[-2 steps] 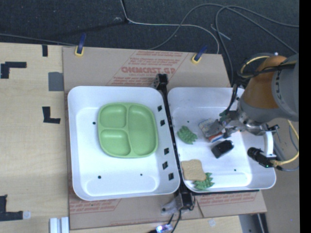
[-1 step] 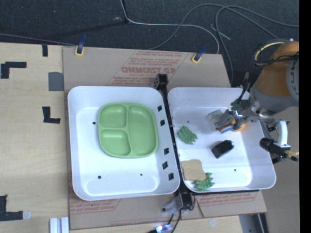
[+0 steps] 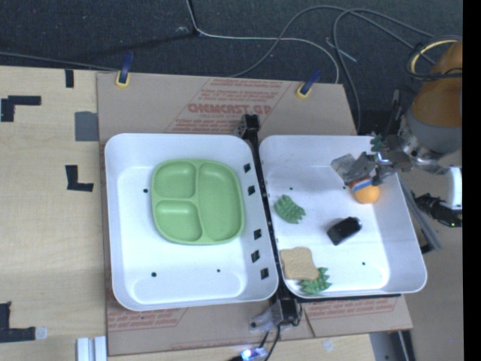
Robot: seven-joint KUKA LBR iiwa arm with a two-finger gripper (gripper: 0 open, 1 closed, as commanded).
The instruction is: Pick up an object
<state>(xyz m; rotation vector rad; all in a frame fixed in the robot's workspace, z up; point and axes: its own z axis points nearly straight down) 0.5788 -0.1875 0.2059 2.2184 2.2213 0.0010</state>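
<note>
1. Bench (image 3: pixel 45 224): pale wood surface with black tape marks; a brown cardboard sheet (image 3: pixel 225 104) lies under both bins, held by two clamps along its far edge.
2. Left bin (image 3: pixel 128 269): shallow, white, holds a green divided plate (image 3: pixel 198 201) with three compartments, lying flat near the bin's middle.
3. Right bin (image 3: pixel 398 269): shallow, white, touching the left bin along a black clip joint.
4. Arm (image 3: pixel 436 119): grey with an orange band, reaches in from the right over the right bin's far right corner.
5. Gripper (image 3: pixel 359 173): low over the far right part of the right bin; cannot tell whether the fingers are apart or together.
6. Toast slice (image 3: pixel 297 262): tan, flat, near front left corner of the right bin.
7. Black block (image 3: pixel 344 230): mid-bin, tilted, apart from the other items.
8. Green leafy piece (image 3: pixel 289 208): left side of the right bin.
9. Second green leafy piece (image 3: pixel 316 283): touching the toast's front edge.
10. Orange ball (image 3: pixel 367 194): just beside the gripper tip, at its near side; contact unclear.
</note>
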